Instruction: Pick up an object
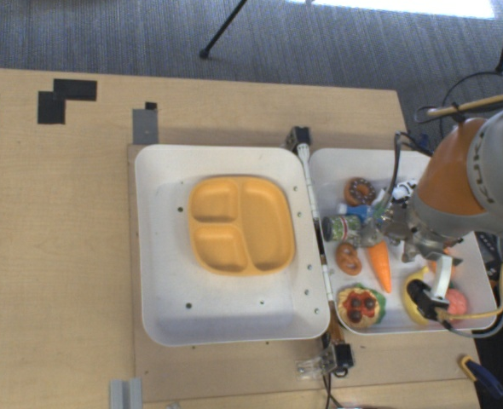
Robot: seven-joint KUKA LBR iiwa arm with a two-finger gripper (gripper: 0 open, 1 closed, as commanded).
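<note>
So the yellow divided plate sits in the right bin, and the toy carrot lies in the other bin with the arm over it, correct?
Not quite. The camera view shows the yellow divided plate in the left bin, not the right. The toy carrot does lie in the other bin, with the arm over it.

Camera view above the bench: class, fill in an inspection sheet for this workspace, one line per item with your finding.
Surface: wooden bench bearing two white bins side by side.
Job's things: right bin holds toy food: carrot, doughnut, small pizza, a can lying on its side, a banana and a pink piece.
Clutter: left bin holds a yellow divided tray; black tape patches lie on the bench.
Claw: claw is low over the right bin near the carrot; its state cannot be told.
Cables: black cable loops by the wrist; yellow cable curves over the bin's near corner.
Surroundings: grey carpet, tripod legs.
</note>
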